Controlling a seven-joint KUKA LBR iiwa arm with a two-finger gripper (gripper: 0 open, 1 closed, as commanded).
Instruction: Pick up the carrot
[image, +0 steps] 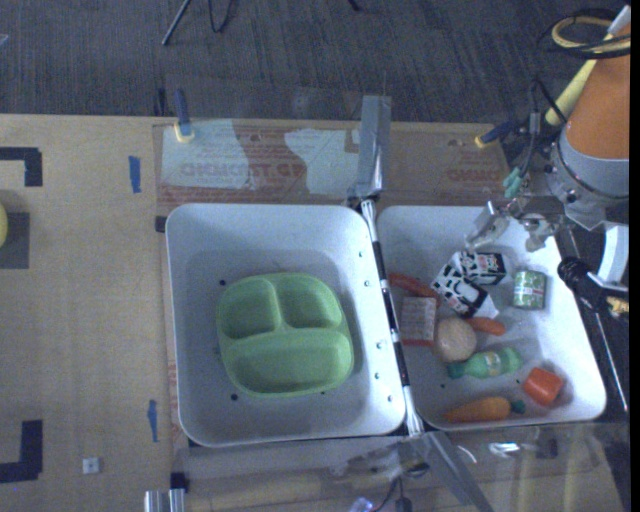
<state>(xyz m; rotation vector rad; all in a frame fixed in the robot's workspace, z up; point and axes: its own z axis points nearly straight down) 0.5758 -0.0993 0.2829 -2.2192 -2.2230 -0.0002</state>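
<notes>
An orange carrot (480, 409) with a small dark green stub at its right end lies on its side near the front edge of the right-hand white bin (590, 395), its length running roughly left to right with the green end tilted slightly up the view. It rests flat on the bin floor, its narrow tip pointing toward the bin's front left corner. Nothing touches it, and its whole length is in plain sight.
</notes>
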